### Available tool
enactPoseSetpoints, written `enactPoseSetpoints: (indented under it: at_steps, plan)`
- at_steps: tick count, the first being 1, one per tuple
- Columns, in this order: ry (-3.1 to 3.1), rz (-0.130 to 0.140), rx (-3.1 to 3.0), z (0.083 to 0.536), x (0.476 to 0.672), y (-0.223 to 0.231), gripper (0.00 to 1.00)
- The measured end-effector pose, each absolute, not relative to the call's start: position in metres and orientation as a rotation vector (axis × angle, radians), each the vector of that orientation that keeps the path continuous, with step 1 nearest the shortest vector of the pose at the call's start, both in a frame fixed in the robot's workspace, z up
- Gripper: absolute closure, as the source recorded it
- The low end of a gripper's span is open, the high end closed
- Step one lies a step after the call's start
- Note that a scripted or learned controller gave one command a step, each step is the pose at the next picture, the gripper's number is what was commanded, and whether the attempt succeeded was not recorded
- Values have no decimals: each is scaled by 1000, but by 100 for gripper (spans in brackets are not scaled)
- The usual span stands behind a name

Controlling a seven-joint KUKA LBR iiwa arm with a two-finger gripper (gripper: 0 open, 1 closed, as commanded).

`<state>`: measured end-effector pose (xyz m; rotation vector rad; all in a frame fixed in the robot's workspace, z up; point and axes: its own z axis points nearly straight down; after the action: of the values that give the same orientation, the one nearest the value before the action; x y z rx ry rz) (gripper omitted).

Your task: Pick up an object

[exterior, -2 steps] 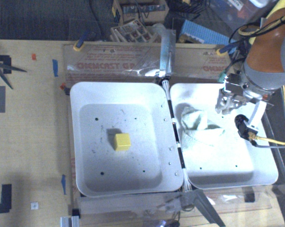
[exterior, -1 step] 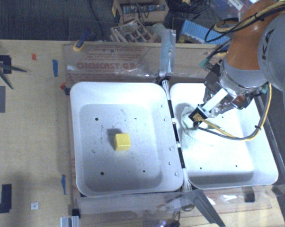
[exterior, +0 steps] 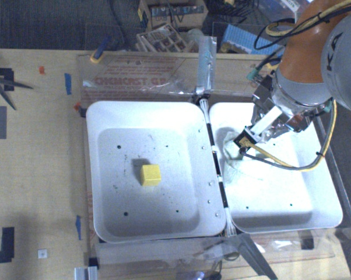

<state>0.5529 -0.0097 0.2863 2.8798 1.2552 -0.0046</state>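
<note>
A small yellow block (exterior: 151, 175), nearly cubic and so without a marked long axis, lies slightly turned against the walls of the left bin (exterior: 105, 121), its edges running a little off square; it rests near the middle of that bin's floor, its top face a lighter yellow than its shaded sides. The gripper (exterior: 237, 149) is lowered into the right bin (exterior: 315, 214) near its left wall, well apart from the block. Whether its fingers are spread or pressed together cannot be told.

Grey arm (exterior: 315, 57) with its orange band comes in from the right, wrist angled down-left, gripper (exterior: 241, 144) hanging low.
</note>
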Motion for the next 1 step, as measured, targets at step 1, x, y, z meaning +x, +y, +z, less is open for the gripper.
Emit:
enactPoseSetpoints:
  at_steps: [1]
  plan:
    - [1262,-7,2877,296,553,-8,100]
